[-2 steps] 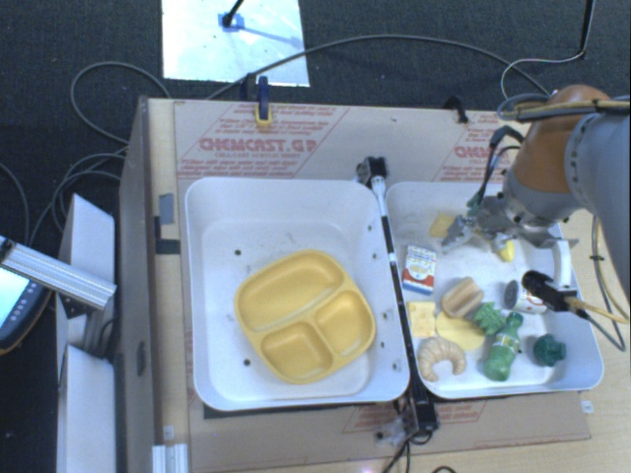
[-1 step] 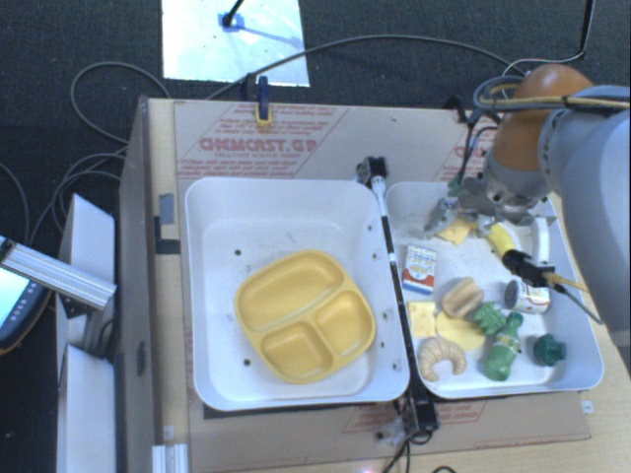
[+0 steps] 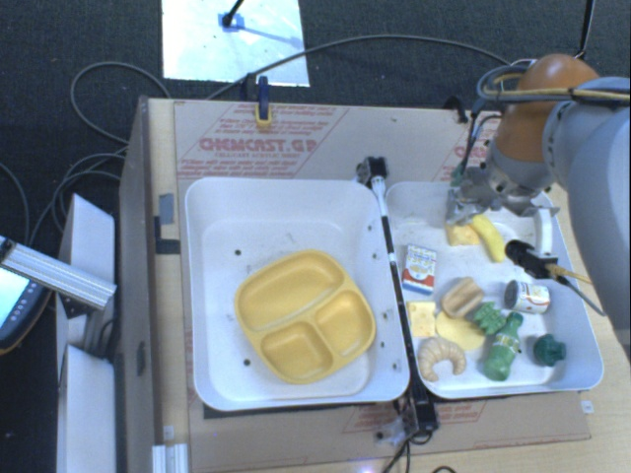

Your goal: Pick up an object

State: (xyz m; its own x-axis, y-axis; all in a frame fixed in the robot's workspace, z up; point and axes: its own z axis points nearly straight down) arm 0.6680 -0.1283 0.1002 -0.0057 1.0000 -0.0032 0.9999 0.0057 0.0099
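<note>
A: Task thing? Nothing named, so I take the nearest: a yellow block (image 3: 458,235), far part of the right bin (image 3: 582,365), close to its middle.

B: Gripper?

A: The gripper (image 3: 463,208) is low in that bin, just at the far side of the block. Open or closed, I cannot tell: the wrist hides it. Nothing is seen held. Contact with the block is unclear.

B: Next to the block?

A: A banana (image 3: 487,237), just beside it on the right and tilted. They look to be touching.

B: Rest of that bin?

A: A small white carton (image 3: 420,268) by the left wall. Nearer the camera are a tan bun (image 3: 460,297), a cheese slice (image 3: 422,317) and a pale yellow disc (image 3: 461,334). A croissant (image 3: 442,359) lies at the near edge. A green bottle (image 3: 502,348) lies next to a small green piece (image 3: 488,318). A white can (image 3: 530,296) is on its side to the right, and a dark green piece (image 3: 548,348) is near the right corner.

B: Other bin?

A: The left bin (image 3: 227,225) holds a yellow divided plate (image 3: 304,315), lying flat, near-centre.

B: Arm?

A: The arm (image 3: 592,131) comes in from the right, orange band up top. Both bins sit side by side on the worktop (image 3: 296,141).
</note>
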